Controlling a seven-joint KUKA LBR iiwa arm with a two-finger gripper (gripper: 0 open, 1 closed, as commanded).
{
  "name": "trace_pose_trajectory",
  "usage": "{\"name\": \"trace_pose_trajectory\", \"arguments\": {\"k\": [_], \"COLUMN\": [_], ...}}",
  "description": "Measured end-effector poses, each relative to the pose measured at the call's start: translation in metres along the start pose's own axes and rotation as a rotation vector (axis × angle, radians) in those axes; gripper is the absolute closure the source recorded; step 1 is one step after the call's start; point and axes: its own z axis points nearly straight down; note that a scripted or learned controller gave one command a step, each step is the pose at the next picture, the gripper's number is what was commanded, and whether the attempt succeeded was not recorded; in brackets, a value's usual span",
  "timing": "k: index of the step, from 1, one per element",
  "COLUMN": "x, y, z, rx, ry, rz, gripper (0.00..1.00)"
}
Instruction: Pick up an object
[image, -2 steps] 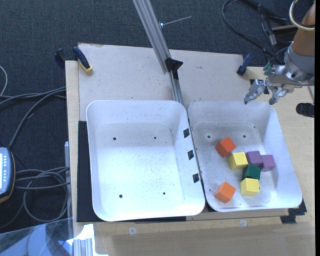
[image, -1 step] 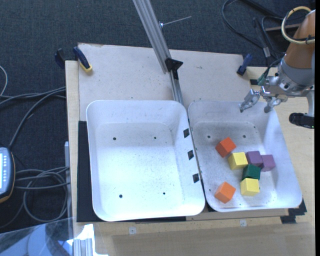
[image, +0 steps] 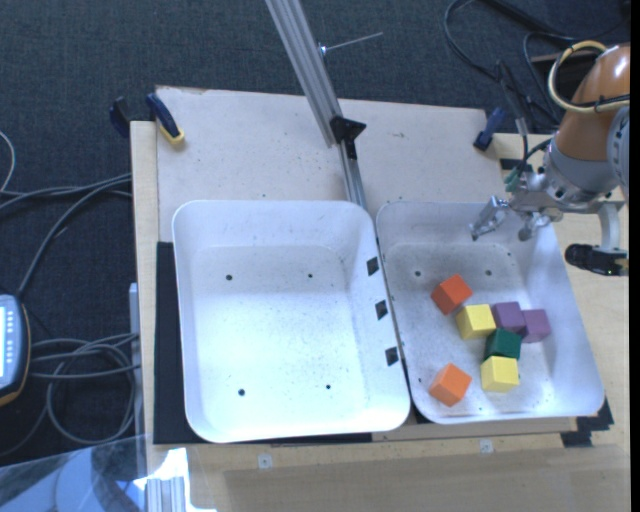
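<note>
Several small blocks lie in the right bin (image: 420, 240): an orange block (image: 452, 293), a yellow block (image: 476, 320), two purple blocks (image: 522, 320), a green block (image: 503, 345), a second yellow block (image: 499, 373) and a second orange block (image: 450, 383). My gripper (image: 505, 225) hovers over the bin's far right corner, above and behind the blocks. Its two fingers stand apart, open, with nothing between them.
The left bin (image: 200, 240) sits beside the right one. A slanted metal pole (image: 312, 75) runs down to the gap between the bins. Blue clamps (image: 165, 117) grip the board's far corners. Cables lie on the dark floor at left.
</note>
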Motion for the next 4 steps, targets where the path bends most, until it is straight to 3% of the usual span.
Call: {"name": "trace_pose_trajectory", "arguments": {"k": [1, 4], "x": [0.0, -0.002], "y": [0.003, -0.006], "z": [-0.016, -0.158], "rx": [-0.009, -0.012], "ry": [-0.003, -0.003], "rz": [-0.002, -0.001], "gripper": [1.0, 1.0]}}
